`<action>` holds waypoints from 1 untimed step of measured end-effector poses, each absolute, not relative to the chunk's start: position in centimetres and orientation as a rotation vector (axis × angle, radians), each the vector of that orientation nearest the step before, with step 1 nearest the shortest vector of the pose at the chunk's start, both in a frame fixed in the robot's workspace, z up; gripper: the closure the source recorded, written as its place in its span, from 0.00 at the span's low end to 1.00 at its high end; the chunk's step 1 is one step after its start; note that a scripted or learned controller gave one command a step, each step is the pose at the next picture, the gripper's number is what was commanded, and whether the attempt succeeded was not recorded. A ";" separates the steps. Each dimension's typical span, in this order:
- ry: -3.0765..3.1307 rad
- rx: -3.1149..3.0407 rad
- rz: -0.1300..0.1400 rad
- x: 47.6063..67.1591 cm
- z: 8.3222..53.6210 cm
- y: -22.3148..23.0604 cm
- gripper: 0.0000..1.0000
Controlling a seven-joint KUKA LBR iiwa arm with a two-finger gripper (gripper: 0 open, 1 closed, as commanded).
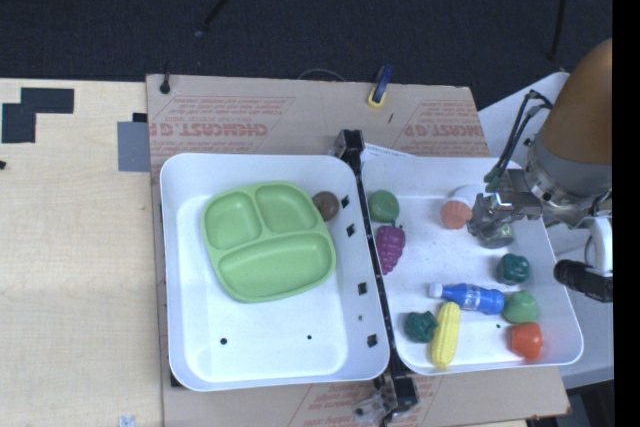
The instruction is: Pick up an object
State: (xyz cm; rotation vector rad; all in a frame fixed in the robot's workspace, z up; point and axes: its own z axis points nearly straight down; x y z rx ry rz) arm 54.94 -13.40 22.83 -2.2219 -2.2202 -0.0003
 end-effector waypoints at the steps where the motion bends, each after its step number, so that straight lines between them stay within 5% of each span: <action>1: -2.223 -2.216 0.000 56.8 22.0 -9.1 1.00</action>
